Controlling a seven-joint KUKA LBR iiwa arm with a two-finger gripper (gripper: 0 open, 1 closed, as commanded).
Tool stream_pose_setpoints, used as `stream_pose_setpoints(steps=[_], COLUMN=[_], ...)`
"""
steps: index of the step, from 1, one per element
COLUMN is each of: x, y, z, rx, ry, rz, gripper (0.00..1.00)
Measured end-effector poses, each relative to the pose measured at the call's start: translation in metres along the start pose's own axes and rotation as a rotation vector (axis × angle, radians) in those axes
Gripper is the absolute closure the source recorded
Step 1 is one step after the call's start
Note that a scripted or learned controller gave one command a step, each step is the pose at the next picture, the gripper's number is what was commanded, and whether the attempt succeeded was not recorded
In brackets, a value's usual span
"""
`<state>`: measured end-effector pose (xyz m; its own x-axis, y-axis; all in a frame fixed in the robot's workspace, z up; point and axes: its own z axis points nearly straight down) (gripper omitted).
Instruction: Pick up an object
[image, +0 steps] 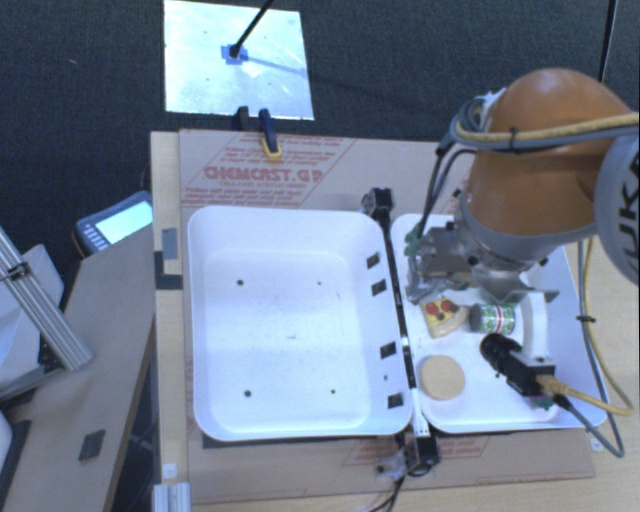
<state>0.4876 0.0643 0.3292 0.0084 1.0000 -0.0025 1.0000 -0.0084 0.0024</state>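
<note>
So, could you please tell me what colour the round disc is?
The disc is tan, seen in the camera view.

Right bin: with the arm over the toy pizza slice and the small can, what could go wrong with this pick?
1. The pizza slice and the can lie close together just below the gripper, so a grasp may catch both or knock one aside.
2. The slice and the tan disc look flat, so a grasp could slip off them and come up with nothing.

Arm (540, 150) above right bin (480, 418). Pizza slice (443, 317) beside small can (494, 319); round tan disc (442, 377) nearer front.
</note>
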Motion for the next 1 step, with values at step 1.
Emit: stream_pose_setpoints(steps=[1], x=[0.028], y=[0.0], z=[-0.1605], rx=[-0.019], ry=[0.008], rz=[-0.015], gripper=[1.0])
